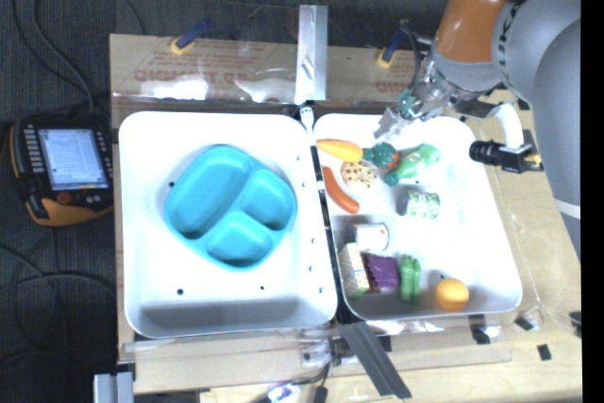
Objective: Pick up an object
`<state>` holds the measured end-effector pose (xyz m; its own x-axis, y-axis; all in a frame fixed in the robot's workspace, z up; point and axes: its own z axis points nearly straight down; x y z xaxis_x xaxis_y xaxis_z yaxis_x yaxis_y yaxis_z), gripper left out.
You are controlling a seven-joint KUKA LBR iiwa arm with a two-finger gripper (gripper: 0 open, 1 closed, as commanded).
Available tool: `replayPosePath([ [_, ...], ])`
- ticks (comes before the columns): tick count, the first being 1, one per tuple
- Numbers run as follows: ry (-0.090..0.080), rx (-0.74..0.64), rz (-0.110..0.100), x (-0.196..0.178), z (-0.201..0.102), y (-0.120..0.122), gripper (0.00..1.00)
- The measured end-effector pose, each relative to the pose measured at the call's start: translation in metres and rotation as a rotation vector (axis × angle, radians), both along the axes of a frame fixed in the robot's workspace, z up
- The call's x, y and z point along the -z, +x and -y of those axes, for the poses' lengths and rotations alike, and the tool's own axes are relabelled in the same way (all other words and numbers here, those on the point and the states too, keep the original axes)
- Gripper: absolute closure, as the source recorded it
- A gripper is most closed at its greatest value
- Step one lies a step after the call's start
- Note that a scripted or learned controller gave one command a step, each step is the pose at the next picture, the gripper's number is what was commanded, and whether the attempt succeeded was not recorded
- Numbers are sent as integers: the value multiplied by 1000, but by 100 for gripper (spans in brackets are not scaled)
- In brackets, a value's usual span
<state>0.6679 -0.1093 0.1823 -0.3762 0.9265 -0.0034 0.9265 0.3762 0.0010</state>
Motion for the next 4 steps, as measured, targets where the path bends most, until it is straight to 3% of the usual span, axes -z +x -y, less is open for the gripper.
replayPosePath([
  [1,0,-109,8,79,9,-19,100],
  [2,0,-109,10,69,8,-19,100],
  [3,0,-347,0,-2,-38,1,100],
  [4,4,-124,-3,-2,-109,-24,100],
])
